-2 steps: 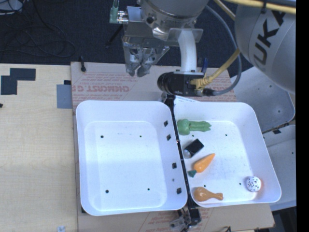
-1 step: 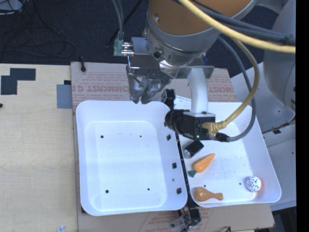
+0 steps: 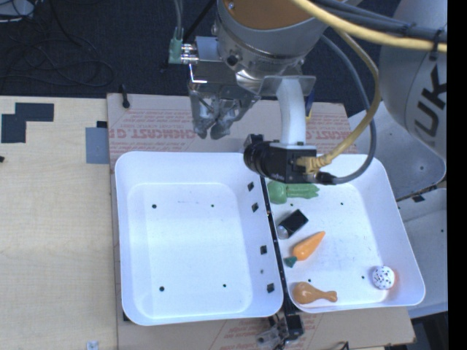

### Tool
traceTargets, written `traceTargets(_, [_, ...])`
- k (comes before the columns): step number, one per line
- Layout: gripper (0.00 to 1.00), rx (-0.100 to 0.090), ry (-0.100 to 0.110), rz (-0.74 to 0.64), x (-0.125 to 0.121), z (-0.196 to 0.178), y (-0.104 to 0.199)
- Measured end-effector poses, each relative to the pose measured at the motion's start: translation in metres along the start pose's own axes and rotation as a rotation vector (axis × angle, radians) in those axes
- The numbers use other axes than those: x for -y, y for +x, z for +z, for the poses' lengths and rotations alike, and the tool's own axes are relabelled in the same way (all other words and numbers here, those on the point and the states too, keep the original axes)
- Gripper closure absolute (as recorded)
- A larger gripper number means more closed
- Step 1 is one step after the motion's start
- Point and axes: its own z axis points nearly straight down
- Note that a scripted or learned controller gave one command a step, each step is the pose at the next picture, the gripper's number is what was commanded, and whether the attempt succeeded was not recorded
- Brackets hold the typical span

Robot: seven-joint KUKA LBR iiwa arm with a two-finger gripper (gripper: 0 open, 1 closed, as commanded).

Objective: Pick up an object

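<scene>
- In the camera view, the grey arm (image 3: 292,20) reached in from the right, its orange band at the top of the frame.
- The gripper (image 3: 215,122) hung above the far edge of the bench, over the cardboard sheet (image 3: 160,130) behind the two bins and past the far rim of the left bin (image 3: 131,195).
- Nothing showed between its fingers; whether the jaws stood open or closed I could not tell, since they appeared bunched together and blurred.
- A black camera-like block (image 3: 281,160) on the wrist mount hung over the far edge of the right bin (image 3: 401,224).
- The objects all lay in the right bin: a green toy (image 3: 292,191) just beside the divider, partly under the black block; a small black block (image 3: 293,221) near it; an orange carrot (image 3: 309,245) toward the middle; a tan pear-shaped piece (image 3: 314,293) at the near rim; and a white spotted ball (image 3: 382,277) in the near right corner.
- I judged the task to be at its start: the arm was raised and no object had been gripped.
- The next move would call for carrying the gripper over the right bin, centring on one object such as the carrot, which lay apart from the walls, then lowering with jaws spread wide enough to span it.
</scene>
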Motion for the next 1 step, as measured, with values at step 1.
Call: traceTargets(1, [1.00, 0.000, 0.000, 0.001, -0.0322, 0.0002, -0.0002])
